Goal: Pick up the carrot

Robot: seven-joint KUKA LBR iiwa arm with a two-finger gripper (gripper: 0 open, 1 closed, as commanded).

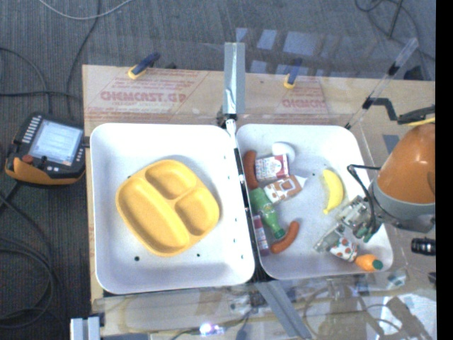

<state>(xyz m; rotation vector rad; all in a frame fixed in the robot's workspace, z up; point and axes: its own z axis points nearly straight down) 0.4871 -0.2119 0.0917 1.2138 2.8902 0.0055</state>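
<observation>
The carrot (pixel 368 263), a small orange piece with a green tip, lies in the front right corner of the right bin (pixel 311 137). My gripper (pixel 342 231) hangs low over that corner, just left of and behind the carrot, at the end of the grey arm with the orange band (pixel 410 168). A red and white speckled item (pixel 345 249) lies right under the gripper and touches the carrot's left end. Nothing of the carrot shows inside the gripper.
The right bin also holds a banana (pixel 333 188), a sausage (pixel 285 237), a green bottle (pixel 265 207), red and white cartons (pixel 272 167) and a white cup (pixel 282 149). A yellow compartment plate (pixel 170 205) lies in the left bin (pixel 106 261).
</observation>
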